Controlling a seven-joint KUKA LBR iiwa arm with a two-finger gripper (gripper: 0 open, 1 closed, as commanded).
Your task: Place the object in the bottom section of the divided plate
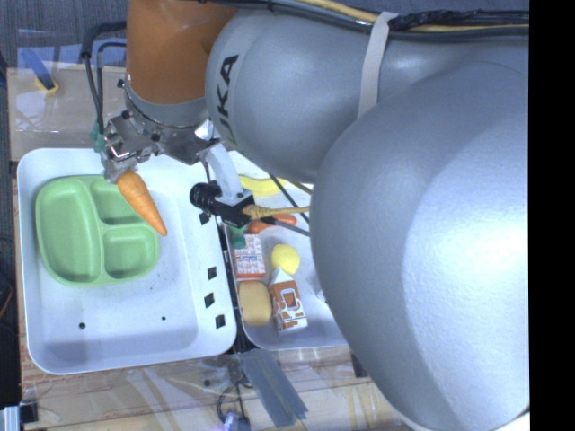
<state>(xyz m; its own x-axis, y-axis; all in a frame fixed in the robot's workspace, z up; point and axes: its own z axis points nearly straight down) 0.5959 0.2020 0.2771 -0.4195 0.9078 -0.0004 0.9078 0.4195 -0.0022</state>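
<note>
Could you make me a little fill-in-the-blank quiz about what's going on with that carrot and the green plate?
1. The carrot hangs over the right side of the green divided plate, which lies in the ____ of the two white bins.
2. The plate is split into ____ sections.
3. The carrot's thick end points up toward the gripper, and its ____ end points down to the right.
4. The yellow lemon lies in the ____ bin.

Missing words: left; three; pointed; right

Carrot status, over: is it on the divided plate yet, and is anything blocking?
Gripper above the carrot's top end. Carrot hangs tilted over the green divided plate, by its right sections. Nothing in the way.
</note>
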